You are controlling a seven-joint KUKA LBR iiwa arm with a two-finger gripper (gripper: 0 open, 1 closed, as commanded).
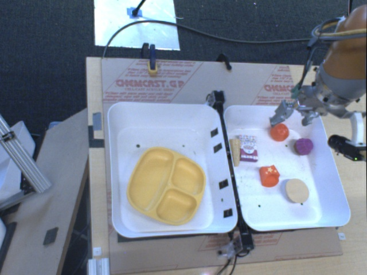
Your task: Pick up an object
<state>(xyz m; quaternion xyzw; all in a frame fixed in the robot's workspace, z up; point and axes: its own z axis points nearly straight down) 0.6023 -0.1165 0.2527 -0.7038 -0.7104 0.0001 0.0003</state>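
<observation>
Orange ball lies at the far side of the right bin, directly beneath the pincer, whose fingers spread wide and hold nothing, apparently poised for a descent onto it.

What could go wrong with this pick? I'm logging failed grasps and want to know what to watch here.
The fingers hang open just above the round orange ball, a shape that could roll aside as they close. The round purple ball lies close by and may get nudged. Both sit near the far wall of the right white bin, which leaves little room.
</observation>
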